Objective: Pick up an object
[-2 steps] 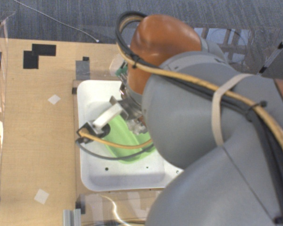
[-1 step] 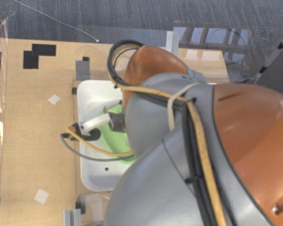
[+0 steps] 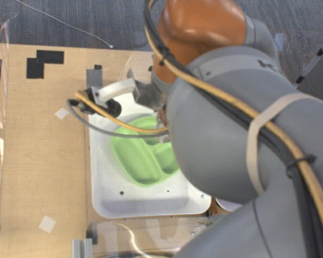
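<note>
Single overhead view of the pick task, arm reaching into a bin. The grey KUKA arm with its orange band (image 3: 202, 15) fills the right and centre of the view, its large grey link lying over most of the bench. Beneath it sits a shallow white plastic bin (image 3: 105, 192), resting on the pale wooden tabletop (image 3: 37, 160).

Contents of the bin: one light green plastic tray with divided compartments (image 3: 137, 157) lies in the middle of the bin, its right part covered by the arm. It appears to rest flat on the bin floor. The rest of the visible bin floor is bare white. Only a small pale corner (image 3: 226, 203) below the arm hints at the second bin.

The gripper (image 3: 160, 121) is judged to be at the tray's upper edge, where the wrist housing ends; the arm hides it, so whether it is wide, narrow or closed on anything cannot be told. Yellow and black cables (image 3: 113, 120) loop from the wrist across the bin's upper left.

Progress: the arm is down over the tray, but nothing shows a lift. The grasp and the raising of the tray remain to be confirmed.
</note>
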`<move>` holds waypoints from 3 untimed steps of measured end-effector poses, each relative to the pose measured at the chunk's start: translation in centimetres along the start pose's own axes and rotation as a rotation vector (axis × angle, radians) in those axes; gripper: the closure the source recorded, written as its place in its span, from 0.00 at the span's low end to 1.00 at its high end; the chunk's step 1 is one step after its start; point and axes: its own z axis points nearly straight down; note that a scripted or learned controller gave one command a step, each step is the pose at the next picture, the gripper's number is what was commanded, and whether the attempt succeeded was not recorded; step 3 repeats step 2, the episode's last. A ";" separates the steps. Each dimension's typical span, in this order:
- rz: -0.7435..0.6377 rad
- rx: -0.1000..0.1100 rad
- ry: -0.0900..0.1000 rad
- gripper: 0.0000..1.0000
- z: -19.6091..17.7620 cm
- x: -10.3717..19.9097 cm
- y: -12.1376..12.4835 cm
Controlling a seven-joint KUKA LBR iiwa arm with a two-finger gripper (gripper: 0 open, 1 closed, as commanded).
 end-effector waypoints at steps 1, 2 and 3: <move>0.016 -0.011 -0.016 1.00 9.1 -0.7 0.1; 0.013 -0.009 -0.016 1.00 14.3 -0.1 0.3; 0.013 -0.009 -0.016 1.00 14.3 -0.1 0.3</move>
